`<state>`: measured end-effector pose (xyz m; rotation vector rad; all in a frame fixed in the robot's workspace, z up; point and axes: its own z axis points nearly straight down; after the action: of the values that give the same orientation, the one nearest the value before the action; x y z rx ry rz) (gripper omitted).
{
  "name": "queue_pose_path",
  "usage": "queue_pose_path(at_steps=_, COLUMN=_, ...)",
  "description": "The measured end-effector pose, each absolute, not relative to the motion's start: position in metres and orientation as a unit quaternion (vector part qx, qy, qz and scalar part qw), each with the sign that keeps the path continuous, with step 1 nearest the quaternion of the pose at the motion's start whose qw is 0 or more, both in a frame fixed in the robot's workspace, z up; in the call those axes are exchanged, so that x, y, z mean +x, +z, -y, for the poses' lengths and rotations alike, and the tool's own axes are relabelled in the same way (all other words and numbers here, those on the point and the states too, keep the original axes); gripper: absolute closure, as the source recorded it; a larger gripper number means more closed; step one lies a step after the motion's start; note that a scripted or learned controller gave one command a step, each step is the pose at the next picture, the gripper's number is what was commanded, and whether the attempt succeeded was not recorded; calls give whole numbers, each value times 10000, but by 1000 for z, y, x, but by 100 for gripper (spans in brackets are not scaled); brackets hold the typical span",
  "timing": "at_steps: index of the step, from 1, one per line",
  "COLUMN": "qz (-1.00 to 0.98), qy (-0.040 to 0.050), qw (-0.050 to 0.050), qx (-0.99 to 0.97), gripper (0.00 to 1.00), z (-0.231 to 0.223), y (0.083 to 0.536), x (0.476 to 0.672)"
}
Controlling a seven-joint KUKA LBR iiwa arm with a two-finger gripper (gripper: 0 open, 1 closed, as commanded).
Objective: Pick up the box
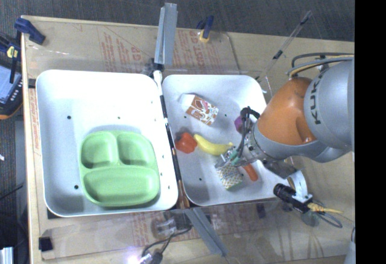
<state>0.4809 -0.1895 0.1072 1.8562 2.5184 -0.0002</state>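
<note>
The box (201,109) is a small carton with a brown, white and red print. It lies flat near the back of the right bin (211,83). My gripper (233,162) hangs low in the front right part of that bin, well in front of the box and to its right. It is just above a speckled packet (230,178) and next to the end of a banana (212,146). The grey and orange wrist (283,127) covers the bin's right edge.
A red fruit (186,143) lies left of the banana. An orange piece (251,173) and a purple piece (239,124) sit close to the gripper. In the left bin (54,100) lies a green divided tray (119,168). Clamps and cables ring the bench.
</note>
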Motion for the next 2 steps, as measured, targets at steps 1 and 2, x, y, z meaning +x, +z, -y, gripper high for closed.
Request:
queue_pose_path(at_steps=1, qz=-8051, qy=-1, qw=66, qx=5932, gripper=0, z=189, y=107, x=481)
queue_pose_path(at_steps=2, qz=-8051, qy=-1, qw=66, qx=5931, gripper=0, z=189, y=107, x=481)
